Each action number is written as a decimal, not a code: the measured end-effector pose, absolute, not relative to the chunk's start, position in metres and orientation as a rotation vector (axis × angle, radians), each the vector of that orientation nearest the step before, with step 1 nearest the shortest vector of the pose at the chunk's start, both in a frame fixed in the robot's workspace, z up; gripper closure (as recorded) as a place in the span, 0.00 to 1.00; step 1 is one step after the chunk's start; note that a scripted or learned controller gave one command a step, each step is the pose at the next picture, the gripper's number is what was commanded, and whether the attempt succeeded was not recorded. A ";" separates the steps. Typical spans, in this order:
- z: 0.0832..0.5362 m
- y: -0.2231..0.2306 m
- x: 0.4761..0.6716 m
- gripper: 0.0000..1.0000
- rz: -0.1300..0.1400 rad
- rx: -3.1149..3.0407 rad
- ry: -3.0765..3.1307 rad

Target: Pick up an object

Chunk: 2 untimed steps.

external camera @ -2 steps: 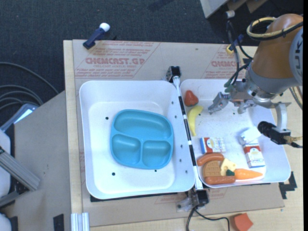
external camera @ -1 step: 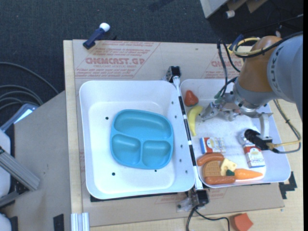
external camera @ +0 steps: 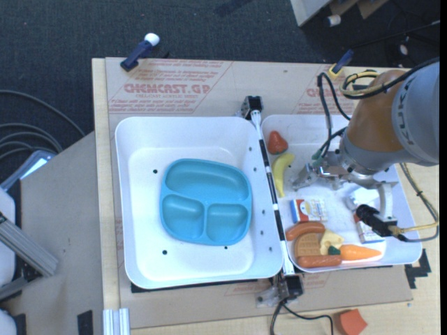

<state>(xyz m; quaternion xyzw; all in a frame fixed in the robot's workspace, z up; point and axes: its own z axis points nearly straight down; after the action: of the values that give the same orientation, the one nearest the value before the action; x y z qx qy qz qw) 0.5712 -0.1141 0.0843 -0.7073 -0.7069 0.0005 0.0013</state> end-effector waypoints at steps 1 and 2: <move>0.085 -0.092 0.598 0.00 -0.001 -2.222 -2.222; 0.085 -0.092 0.625 0.00 0.000 -2.221 -2.222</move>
<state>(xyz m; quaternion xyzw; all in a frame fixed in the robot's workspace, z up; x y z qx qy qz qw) 0.6251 -0.0922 0.0847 -0.7069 -0.7073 0.0000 -0.0002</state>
